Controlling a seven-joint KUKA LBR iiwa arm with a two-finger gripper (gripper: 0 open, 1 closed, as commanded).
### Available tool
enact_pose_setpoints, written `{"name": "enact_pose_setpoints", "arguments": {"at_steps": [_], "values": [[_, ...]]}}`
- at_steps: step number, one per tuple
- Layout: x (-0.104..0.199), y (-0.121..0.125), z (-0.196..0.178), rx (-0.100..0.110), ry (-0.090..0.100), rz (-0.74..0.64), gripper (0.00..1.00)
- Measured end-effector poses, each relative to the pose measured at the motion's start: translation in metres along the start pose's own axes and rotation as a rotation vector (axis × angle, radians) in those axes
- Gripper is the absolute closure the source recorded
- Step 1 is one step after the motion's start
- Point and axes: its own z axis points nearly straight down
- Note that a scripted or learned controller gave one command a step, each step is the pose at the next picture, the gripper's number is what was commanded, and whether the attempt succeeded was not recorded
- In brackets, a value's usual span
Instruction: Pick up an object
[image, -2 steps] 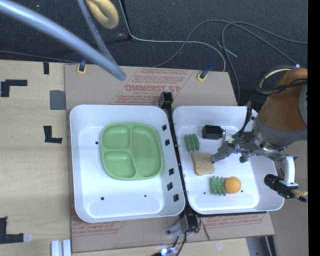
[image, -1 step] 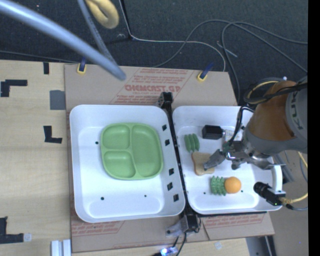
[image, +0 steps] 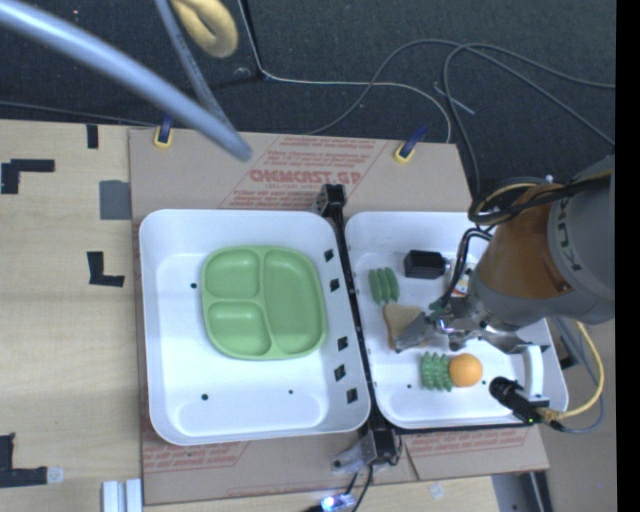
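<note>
Two shallow white bins are seen side by side on a cardboard sheet: the left bin (image: 170, 400) bears a light green plastic tray with three compartments (image: 265, 302), and the right bin (image: 400, 405) holds the loose objects. The grey arm with its orange band (image: 535, 255) is seen reaching in from the right, its two-finger gripper (image: 443, 325) lowered over the middle of the right bin. Whether anything is pinched cannot be told, since the wrist body hides that part from above. Just beside the gripper, toward the bin divider, a tan wedge-shaped piece (image: 402, 322) is found, its point directed down and left; it lies so near the tool that contact cannot be ruled out. Below the gripper, toward the near rim, a small orange ball (image: 465, 371) rests touching a green ridged block (image: 434, 371). A second green ridged piece (image: 383, 285) lies upright in the picture near the divider, and a small black block (image: 424, 264) sits above it, toward the far wall. The tan wedge is judged the nearest candidate, lying to the gripper's divider side, so little sideways travel would be called for before closing.
</note>
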Motion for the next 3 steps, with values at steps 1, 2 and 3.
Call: {"name": "enact_pose_setpoints", "arguments": {"at_steps": [1, 2, 3], "values": [[0.0, 0.0, 0.025, -0.006, -0.002, 0.0, 0.0], [0.0, 0.001, 0.013, -0.009, -0.004, 0.0, 1.0], [0.001, -0.009, -0.036, -0.009, -0.002, 0.0, 1.0]]}}
